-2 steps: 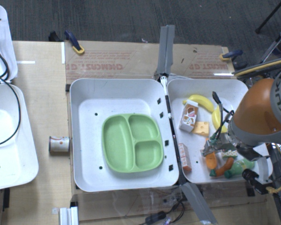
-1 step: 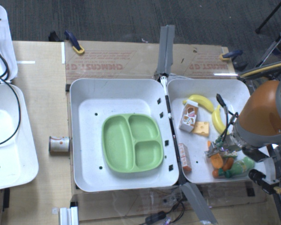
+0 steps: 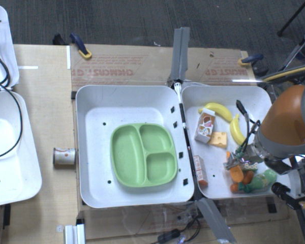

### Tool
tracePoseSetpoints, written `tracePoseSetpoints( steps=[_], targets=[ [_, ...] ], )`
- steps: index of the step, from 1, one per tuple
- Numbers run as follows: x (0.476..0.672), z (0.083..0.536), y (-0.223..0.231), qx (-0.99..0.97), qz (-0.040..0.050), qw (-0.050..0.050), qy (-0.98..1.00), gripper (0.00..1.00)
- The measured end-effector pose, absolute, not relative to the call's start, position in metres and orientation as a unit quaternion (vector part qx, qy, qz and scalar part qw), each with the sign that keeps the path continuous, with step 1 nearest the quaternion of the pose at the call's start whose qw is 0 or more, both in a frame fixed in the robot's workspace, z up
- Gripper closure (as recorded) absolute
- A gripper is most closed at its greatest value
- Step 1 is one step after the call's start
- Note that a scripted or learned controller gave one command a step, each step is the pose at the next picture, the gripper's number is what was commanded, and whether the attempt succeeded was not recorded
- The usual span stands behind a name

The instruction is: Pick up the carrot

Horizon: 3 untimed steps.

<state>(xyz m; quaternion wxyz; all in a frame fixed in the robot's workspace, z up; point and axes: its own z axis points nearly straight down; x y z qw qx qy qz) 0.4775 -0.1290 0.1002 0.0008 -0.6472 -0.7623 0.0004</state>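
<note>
1. Carrot [image 3: 237, 174] lies orange in the right bin [image 3: 213, 93], toward its near wall, well right of the green divided plate [image 3: 144, 155].
2. Gripper [image 3: 237, 160] hangs just above the carrot, right over its upper end; whether the claw is apart or together, I cannot tell.
3. Further from the plate than the carrot, something green [image 3: 259, 182] sits just beside it.
4. Beyond the carrot: cheese wedge [image 3: 219, 139], two bananas [image 3: 218, 111], small carton [image 3: 205, 126].
</note>
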Motion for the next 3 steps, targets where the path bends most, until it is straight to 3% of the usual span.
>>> tracePoseSetpoints(
  steps=[1,2,3],
  targets=[
    [0.477,0.100,-0.129,-0.647,0.0005,0.001,-0.762,0.00],
    [0.478,0.108,-0.129,-0.648,0.0008,0.001,-0.761,1.00],
    [0.478,0.188,-0.134,-0.642,0.0007,0.000,-0.767,1.00]
  ],
)
